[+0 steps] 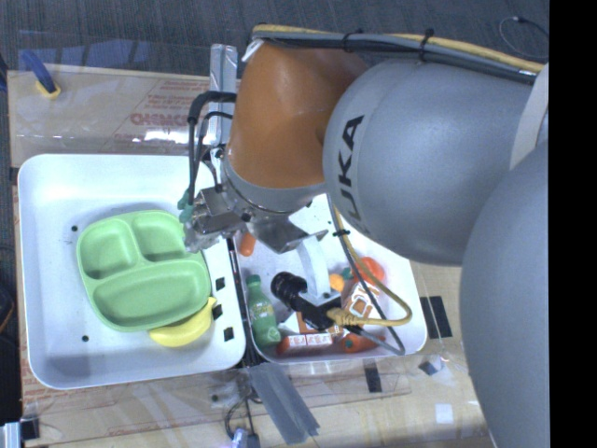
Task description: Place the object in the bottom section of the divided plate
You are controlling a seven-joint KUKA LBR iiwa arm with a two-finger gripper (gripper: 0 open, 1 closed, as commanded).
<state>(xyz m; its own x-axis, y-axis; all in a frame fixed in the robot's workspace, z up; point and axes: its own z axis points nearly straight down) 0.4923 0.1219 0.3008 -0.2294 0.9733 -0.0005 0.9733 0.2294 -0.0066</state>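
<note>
Banana (184,330) lying against the lower rim of the green plate (140,267) in the left bin (47,343), not in any section. Risk: a grasp near the rim could nudge or tip the plate, or slip off the curved skin. Hand (207,215) above the plate's right edge; spread impossible to tell, nothing seen held.

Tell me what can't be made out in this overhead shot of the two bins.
- Gripper: its fingertips blur into the dark hardware at the green divided plate's edge, so any grasp is unclear.
- Right bin: the arm covers its upper part.
- Banana: partly tucked under the plate's rim.
- Right bin's clutter, such as the green bottle: overlapping and too small to identify fully.
</note>
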